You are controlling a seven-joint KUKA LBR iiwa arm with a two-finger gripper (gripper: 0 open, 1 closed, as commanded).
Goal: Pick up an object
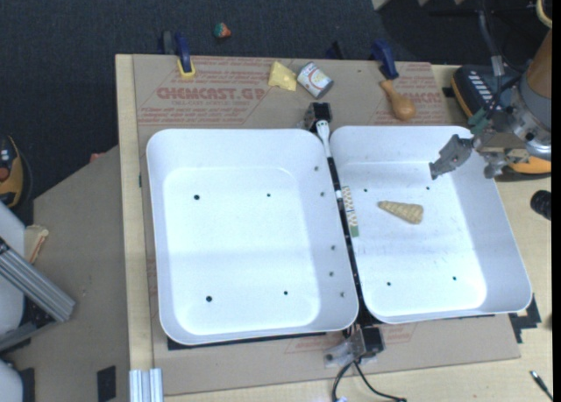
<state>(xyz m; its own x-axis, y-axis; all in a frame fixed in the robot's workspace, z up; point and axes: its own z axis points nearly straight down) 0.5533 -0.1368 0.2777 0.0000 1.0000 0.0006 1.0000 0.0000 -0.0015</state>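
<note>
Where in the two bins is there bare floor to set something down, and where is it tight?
The left bin floor is bare from wall to wall. In the right bin, the near half, below the cone-shaped piece, is free. The far right corner is tight: the gripper hangs over it. The board behind the bins is cluttered by a yellow wedge, a small box and a clamp.

White bins on tan board, dark floor around.

Two plain white bins, dotted with small black holes; pale tan, faintly ribbed cone in the right bin; light brown table stamped with red lettering; blue clamps on the far edge; yellow wedge, orange-brown pear-like shape; grey metal gripper; dark blue-black carpet.
</note>
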